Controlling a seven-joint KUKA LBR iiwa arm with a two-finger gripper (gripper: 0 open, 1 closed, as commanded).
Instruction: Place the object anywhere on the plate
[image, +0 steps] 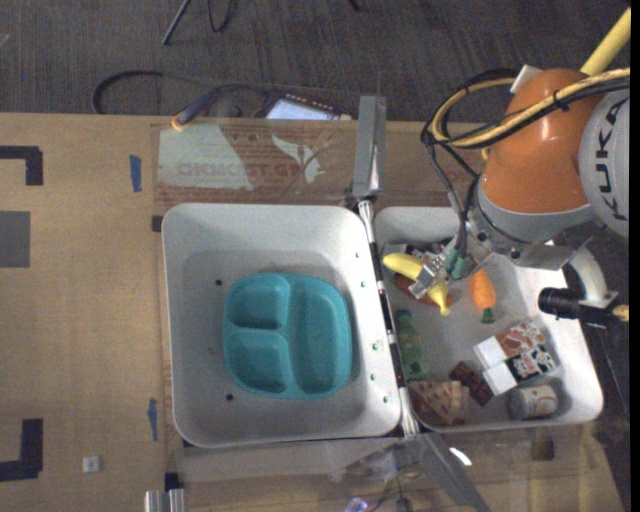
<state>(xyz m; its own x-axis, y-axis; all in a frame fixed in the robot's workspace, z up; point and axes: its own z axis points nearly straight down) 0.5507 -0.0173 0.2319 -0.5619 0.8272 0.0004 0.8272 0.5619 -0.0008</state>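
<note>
My gripper was low in the right bin, near its upper left corner, and the orange band of my arm hung above it. If my fingers were apart or together, I could not tell from this slanted view; the wrist covered most of them. A yellow banana lay just beside the gripper, on its left side, and a second small yellow piece was right under it, but I could not tell if it was touching my fingers. An orange carrot lay a little to the right. Near the left wall was a green object, and along the bottom were a brown waffle-like piece, a dark brown piece, white cartons and a small can. The teal plate, with its compartments, lay in the middle of the left bin.
</note>
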